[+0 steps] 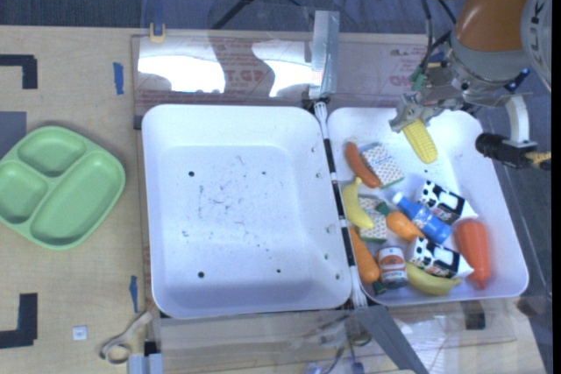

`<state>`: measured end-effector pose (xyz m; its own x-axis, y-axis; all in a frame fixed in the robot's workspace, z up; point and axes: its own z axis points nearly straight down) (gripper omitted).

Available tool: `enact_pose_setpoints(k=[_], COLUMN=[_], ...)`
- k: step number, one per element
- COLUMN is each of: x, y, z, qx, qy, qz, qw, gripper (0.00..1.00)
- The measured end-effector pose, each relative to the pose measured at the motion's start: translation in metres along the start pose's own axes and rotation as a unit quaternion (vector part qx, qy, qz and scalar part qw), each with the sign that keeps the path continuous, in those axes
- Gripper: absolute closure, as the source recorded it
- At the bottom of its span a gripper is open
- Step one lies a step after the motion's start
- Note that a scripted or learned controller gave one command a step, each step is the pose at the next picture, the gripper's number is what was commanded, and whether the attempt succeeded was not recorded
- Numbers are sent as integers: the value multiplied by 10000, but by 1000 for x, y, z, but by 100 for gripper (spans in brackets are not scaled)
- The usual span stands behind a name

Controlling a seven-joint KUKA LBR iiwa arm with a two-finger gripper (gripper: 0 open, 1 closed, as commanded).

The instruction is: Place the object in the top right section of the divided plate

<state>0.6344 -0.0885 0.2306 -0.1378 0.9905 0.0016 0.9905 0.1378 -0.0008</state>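
Gripper (417,120) at two o'clock, over the right bin (508,215) — fingers pinching the corn cob (422,140) — divided plate (60,186) sits at nine o'clock.

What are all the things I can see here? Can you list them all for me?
divided plate: one, green, on the bench left of the bins
left bin: one, white
right bin: one, white, holds the toys
corn cob: one, yellow, at the pincer, over the right bin's back part
bananas: two, yellow, right bin
carrots: about four, orange, right bin
small bottle: one, blue, middle of the pile
arm: one, grey and orange, top right
pincer: one, by the corn cob
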Motion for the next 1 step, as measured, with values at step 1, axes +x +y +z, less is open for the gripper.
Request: enact_pose_setpoints(k=[1], x=[42], y=[18], z=[-199], qx=[-4], qy=[-15], qz=[732], qw=[9973], gripper=[100])
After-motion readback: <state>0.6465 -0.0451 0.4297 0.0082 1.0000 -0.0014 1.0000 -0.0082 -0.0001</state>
